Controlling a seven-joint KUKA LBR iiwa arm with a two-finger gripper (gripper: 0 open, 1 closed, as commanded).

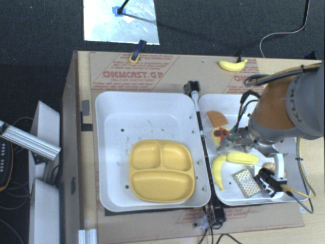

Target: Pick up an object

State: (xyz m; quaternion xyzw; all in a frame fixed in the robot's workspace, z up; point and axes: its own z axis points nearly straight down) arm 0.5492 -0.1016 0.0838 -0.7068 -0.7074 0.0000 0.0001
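Hovering low over the right bin (210, 103), the tool (229, 139) sits just above a banana (219, 171), corn (242, 158) and small red item (220, 133); its opening can't be told, nothing seen held, so the pick looks undone.

Arm (284, 108) — low, gripper (228, 140) leftward

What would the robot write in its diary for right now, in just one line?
phase: reaching | end effector: low in right bin, near banana | grasp: unclear | yellow tray: in left bin
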